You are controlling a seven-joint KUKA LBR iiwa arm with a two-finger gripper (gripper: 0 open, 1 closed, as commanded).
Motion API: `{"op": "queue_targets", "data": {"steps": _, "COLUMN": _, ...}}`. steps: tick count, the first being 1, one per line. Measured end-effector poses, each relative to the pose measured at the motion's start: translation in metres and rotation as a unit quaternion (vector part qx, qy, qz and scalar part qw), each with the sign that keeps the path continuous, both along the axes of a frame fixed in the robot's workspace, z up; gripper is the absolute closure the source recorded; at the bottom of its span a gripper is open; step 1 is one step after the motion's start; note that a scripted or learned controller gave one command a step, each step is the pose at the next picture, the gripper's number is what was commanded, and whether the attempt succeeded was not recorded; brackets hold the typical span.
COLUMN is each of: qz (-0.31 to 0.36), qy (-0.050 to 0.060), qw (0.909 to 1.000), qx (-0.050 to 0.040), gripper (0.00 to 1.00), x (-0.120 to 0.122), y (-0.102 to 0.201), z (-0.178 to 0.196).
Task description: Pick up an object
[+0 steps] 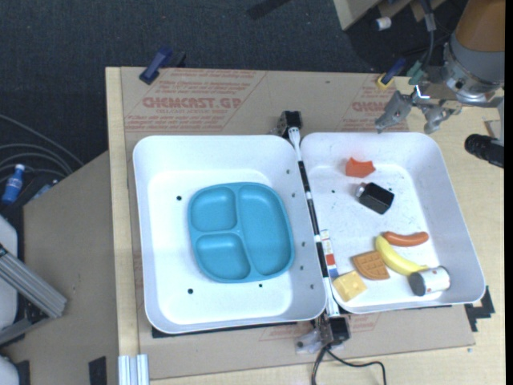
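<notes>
We see the tool [412, 109] hovering above the far edge of the right bin [449, 181], its two fingers spread apart and holding nothing. The black block [374, 197] lies in that bin's middle, apart from the orange piece [360, 167]. We judge it light, rigid and easy to pinch across its short sides; the banana [398, 257] looks smoother and crowded by its neighbours.
</notes>
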State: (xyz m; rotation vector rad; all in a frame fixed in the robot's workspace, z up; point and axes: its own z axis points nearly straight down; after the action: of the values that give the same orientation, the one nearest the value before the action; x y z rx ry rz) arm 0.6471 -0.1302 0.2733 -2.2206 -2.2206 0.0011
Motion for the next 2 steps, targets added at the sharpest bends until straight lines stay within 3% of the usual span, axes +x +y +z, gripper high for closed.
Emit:
{"op": "queue_targets", "data": {"steps": 1, "qz": 0.000, "qy": 0.001, "qw": 1.0000, "qx": 0.0000, "gripper": 0.00, "x": 0.001, "y": -0.061, "z": -0.141}}
{"op": "queue_targets", "data": {"steps": 2, "qz": 0.000, "qy": 0.000, "qw": 1.0000, "qx": 0.0003, "gripper": 0.00, "x": 0.019, "y": -0.047, "z": -0.189}}
